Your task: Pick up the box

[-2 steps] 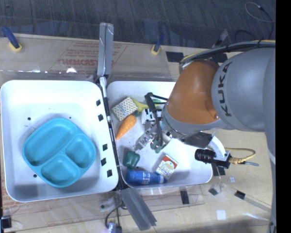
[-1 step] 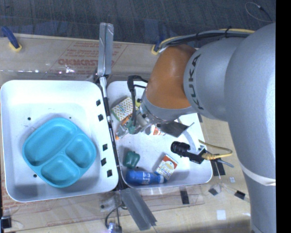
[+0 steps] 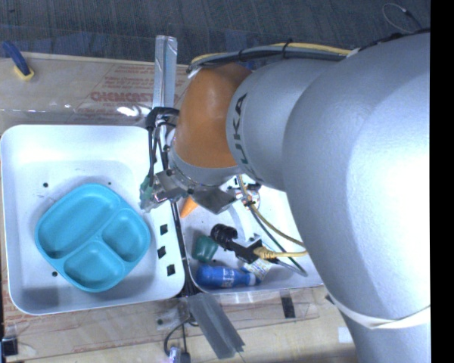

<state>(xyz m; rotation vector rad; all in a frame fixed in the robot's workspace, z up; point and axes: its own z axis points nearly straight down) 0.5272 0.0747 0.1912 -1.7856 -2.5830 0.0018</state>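
Smooth, glossy blue plastic tray (image 3: 93, 237) in a matt white plastic bin (image 3: 30, 150); desk (image 3: 68, 82) looks like bare wood.

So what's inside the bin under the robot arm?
A blue bottle and a green thing lie near its front edge. The arm covers the rest of the bin, hiding anything else.

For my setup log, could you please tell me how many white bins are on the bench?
2. The left bin holds a blue divided plate; the right bin, beside it, is partly hidden under the arm.
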